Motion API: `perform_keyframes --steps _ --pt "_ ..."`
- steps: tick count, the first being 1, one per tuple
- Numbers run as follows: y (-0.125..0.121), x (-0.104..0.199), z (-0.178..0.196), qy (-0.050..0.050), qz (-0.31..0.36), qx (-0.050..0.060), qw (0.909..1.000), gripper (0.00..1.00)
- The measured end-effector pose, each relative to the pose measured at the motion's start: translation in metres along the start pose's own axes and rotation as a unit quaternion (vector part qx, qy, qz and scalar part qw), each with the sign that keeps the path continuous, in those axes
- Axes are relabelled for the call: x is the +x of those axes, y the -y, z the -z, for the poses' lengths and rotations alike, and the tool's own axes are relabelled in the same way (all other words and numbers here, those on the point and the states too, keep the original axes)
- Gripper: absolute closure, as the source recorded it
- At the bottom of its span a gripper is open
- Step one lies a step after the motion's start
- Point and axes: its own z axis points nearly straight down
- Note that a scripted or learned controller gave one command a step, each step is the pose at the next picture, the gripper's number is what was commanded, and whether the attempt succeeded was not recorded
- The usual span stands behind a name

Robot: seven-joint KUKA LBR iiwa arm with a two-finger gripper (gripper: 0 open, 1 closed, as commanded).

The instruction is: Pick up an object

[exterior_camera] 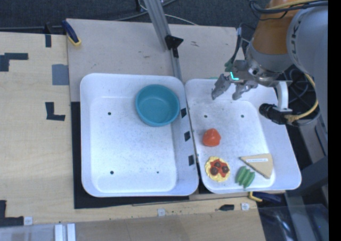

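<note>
Gripper (228,93): hung over the far end of the right bin (277,144), fingers spread apart and grasping nothing, with the grey arm (298,26) reaching in from three o'clock. Candidate items, all in the right bin and well apart from the gripper: a red tomato-like piece (211,137) at about seven o'clock from the fingers; farther off along the near edge, a small round pizza (217,168) at six o'clock, a green vegetable (245,177) and a tan wedge (258,165) at five o'clock. Left bin (122,154): held one blue bowl (157,105) at its far right corner, at about nine o'clock from the gripper.
</note>
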Motion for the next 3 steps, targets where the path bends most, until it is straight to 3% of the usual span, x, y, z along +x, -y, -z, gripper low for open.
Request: perform_keyframes --steps 1,3 --pt "0.0 0.0 0.0 0.0 0.0 0.0 1.0 0.0" --pt "0.01 -0.007 -0.123 0.0 0.0 0.003 1.0 0.0"
